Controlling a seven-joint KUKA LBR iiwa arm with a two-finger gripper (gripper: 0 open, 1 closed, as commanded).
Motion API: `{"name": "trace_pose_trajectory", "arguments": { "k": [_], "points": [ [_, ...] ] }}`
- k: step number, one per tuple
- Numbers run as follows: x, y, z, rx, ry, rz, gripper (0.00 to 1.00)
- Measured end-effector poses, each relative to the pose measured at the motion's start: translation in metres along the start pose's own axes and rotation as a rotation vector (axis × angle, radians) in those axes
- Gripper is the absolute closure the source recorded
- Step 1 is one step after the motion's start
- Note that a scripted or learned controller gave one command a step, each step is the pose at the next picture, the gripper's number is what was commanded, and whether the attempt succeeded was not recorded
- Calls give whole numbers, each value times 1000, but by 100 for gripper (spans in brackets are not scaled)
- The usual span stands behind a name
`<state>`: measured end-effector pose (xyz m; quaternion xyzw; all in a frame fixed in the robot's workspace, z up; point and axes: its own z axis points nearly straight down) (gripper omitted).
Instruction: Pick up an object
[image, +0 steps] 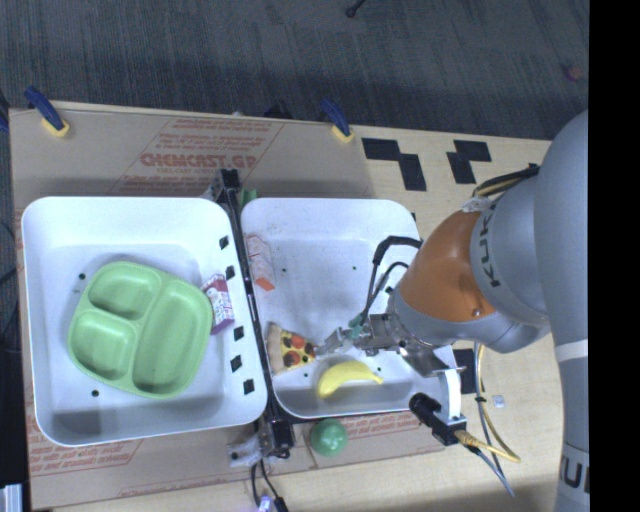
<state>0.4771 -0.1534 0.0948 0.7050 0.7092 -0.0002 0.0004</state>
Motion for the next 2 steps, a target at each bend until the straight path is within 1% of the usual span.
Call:
{"name": "trace_pose_trajectory", "arguments": {
  "k": [1, 2],
  "points": [
    [-58, -1, 3, 2, 1, 3, 0],
    [-58, 0, -8, 1, 1, -2, 100]
  ]
}}
